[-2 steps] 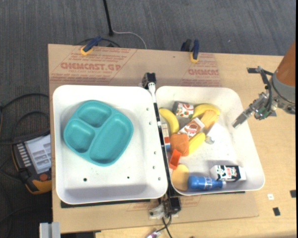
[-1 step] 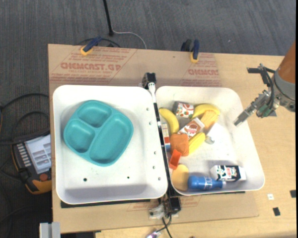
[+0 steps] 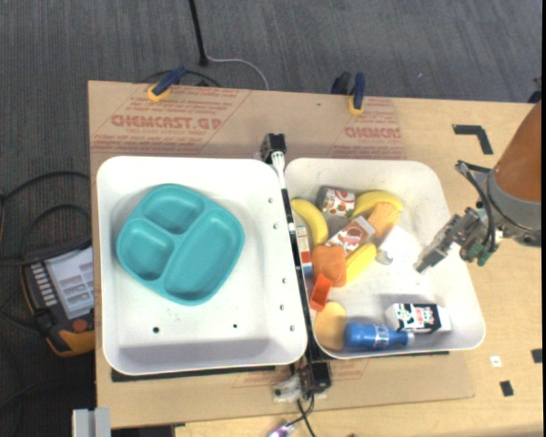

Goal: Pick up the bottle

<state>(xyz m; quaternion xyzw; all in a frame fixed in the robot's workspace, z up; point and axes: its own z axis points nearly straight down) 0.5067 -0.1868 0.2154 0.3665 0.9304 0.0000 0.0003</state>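
Blue bottle (image 3: pixel 373 336) lies flat at front of right bin (image 3: pixel 455 335), touching milk carton (image 3: pixel 416 317) & a yellow fruit (image 3: pixel 328 318). 2 bananas (image 3: pixel 311 221) further back. Gripper (image 3: pixel 434 255) near bin's right side, well apart from bottle; fingers: can't tell. Left bin (image 3: pixel 127 353) w/ 1 teal plate (image 3: pixel 179 242).

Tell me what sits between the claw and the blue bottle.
In the camera view, a black-and-white carton lies between the claw and blue bottle.

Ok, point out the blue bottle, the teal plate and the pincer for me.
blue bottle (image 3: pixel 371 336): camera view, middle of its body, lying in the right bin.
teal plate (image 3: pixel 180 242): camera view, ridge between its compartments, left bin.
pincer (image 3: pixel 434 255): camera view, between its fingertips, above the right bin.
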